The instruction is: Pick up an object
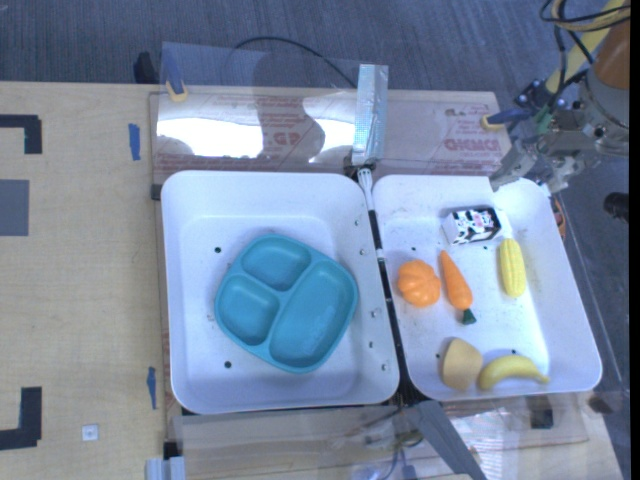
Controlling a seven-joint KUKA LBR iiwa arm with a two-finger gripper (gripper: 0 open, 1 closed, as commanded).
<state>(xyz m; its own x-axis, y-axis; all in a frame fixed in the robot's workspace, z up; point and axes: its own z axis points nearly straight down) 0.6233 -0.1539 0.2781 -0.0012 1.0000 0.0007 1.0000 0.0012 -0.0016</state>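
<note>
The right bin [570, 298] holds several toy foods. A black-and-white carton [471, 225] lies near its far side, with a yellow corn cob [512, 266] to its right. An orange fruit [419, 281] and a carrot [456, 283] lie side by side in the middle. A tan pear-like piece [460, 362] and a banana [512, 371] rest at the near edge. My gripper [533, 175] hangs above the bin's far right corner, up and right of the carton. It is open with nothing between its fingers.
The left bin [190, 218] holds a blue divided plate [288, 301]. A clear panel with a metal post [370, 113] stands behind both bins. Yellow and black cables [575, 13] hang by the arm at the upper right.
</note>
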